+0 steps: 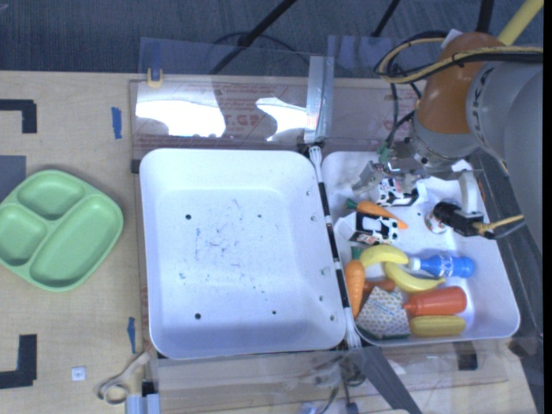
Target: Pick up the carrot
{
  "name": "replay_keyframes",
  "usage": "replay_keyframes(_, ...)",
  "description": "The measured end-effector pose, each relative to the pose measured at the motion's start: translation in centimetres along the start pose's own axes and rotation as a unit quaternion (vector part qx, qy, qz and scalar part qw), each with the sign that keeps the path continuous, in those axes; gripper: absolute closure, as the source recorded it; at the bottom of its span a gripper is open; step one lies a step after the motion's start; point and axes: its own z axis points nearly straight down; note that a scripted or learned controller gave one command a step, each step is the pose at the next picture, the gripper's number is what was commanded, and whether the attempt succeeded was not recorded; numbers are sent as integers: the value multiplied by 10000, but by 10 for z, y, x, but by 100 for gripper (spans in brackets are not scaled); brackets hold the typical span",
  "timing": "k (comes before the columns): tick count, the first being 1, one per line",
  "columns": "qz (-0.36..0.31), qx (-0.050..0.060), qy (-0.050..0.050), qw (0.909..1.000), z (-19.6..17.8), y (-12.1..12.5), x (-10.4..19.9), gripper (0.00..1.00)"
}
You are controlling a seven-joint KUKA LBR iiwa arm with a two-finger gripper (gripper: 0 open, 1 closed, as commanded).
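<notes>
We see the arm reaching into the right bin (496, 313), its claw (392, 169) low over the bin's far end.
We cannot tell how far the claw is open or whether it grips anything. The carrot (354, 287) lies along that bin's left wall, near a banana (390, 264), well apart from the claw. The left bin (172, 179) sits alongside on the surface (60, 93).

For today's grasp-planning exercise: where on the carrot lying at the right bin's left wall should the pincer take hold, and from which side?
Grip the carrot across its thick upper half, coming straight down from above. It lies lengthwise along the right bin wall, tapering toward the camera, with the banana and a patterned pouch crowding its right side, so fingers probably fit best near the top end.
</notes>
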Motion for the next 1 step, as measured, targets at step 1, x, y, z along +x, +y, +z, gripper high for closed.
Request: replay_keyframes(1,-9,3,23,10000,28,-73,12,0)
